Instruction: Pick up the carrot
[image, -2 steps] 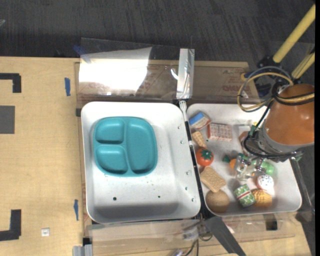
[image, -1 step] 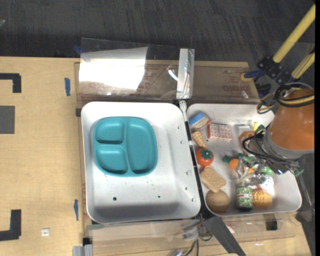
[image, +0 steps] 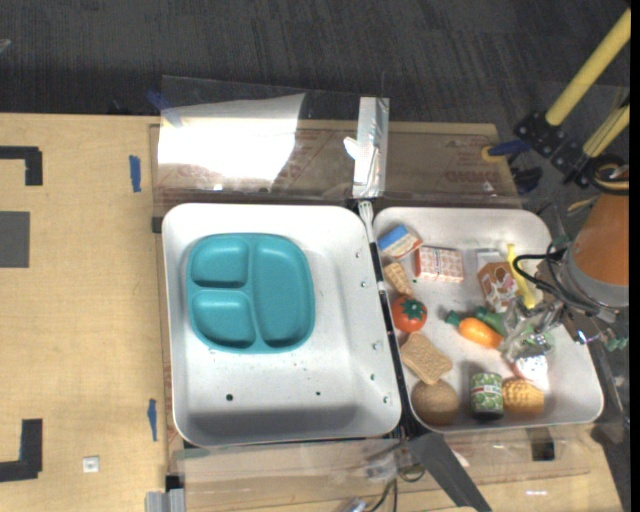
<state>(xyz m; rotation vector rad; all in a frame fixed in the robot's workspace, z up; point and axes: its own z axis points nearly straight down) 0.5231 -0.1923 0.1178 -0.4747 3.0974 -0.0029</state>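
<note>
The small orange plastic carrot with green top (image: 474, 329) lies in the right white bin (image: 590, 400), between the red tomato (image: 409, 314) and the pincer (image: 528, 330), which is just beside its right end. Pincer state: cannot tell, too cluttered. Best approach: come straight down w/ the grip across the carrot's narrow side, avoiding the yellow cable (image: 519, 276).

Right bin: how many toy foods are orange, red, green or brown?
In the right bin:
Orange: 1, the carrot
Red: 1, the tomato
Green: 1, the can
Brown: 3, the potato and two crackers
Total: 6
</note>
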